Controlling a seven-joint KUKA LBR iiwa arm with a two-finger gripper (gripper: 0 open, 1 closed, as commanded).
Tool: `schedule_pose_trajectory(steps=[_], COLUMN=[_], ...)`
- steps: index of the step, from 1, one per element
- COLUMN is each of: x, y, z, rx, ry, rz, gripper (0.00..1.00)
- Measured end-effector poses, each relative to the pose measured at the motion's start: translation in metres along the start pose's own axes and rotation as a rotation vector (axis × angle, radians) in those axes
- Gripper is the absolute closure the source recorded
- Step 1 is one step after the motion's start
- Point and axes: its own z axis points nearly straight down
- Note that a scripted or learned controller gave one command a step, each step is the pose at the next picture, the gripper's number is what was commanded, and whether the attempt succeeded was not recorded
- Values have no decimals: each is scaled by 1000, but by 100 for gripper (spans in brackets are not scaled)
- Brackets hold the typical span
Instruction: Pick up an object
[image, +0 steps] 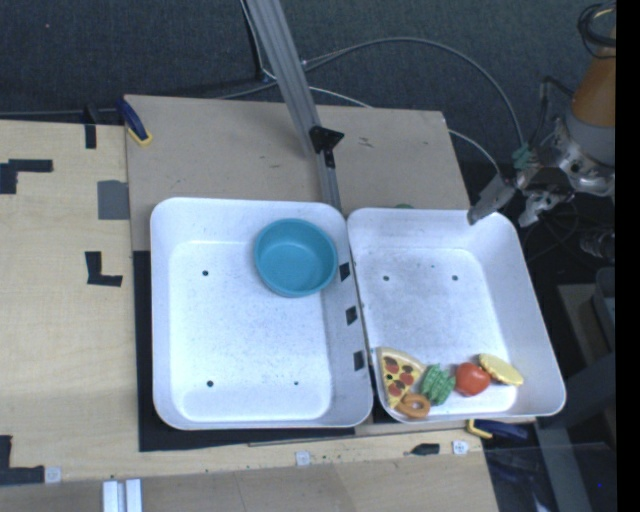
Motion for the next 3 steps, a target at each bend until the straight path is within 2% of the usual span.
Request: schedule_pose_trajectory(steps=[1, 3], x=[-10, -5], y=[0, -10], z=[54, 165], rx=[5, 6], ry=[1, 1], rz=[1, 0], gripper=[0, 0])
